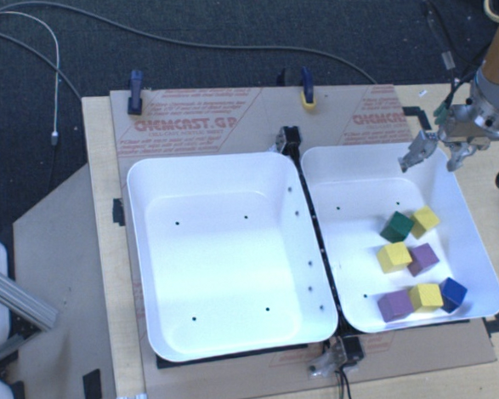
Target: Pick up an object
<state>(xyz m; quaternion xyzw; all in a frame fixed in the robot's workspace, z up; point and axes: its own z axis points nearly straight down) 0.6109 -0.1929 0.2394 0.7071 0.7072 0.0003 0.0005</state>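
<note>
White bins on brown bench board, dark carpet around

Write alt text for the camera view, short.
A gripper, jaws spread open and holding nothing, hangs over the far right corner of the right bin, which holds seven small blocks: green, three yellow, two purple, one blue. The left bin sits beside it.

Seven blocks cluster in the right bin, beside the left bin.
</note>
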